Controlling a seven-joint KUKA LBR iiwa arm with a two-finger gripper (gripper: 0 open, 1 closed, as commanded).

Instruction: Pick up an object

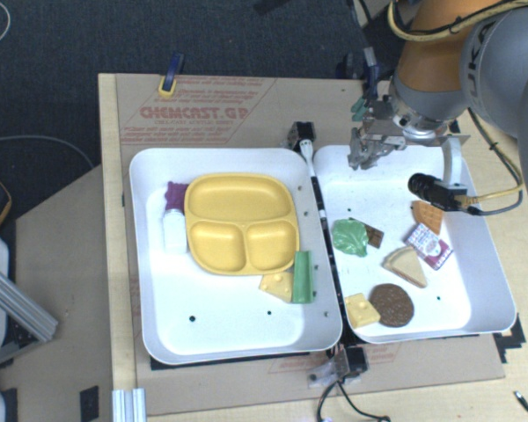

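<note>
Gripper (367,155) hangs above green lettuce piece (350,236).

Gripper (367,158) above right bin's (488,271) far edge; yellow divided plate (242,222) in left bin (150,262)

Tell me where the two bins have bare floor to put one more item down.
Left bin: bare along the front, below the yellow tray. Right bin: bare at the back, under the pincer, above the green toy. Crowded: the right bin's middle and front, around the brown disc and cheese wedge.
</note>
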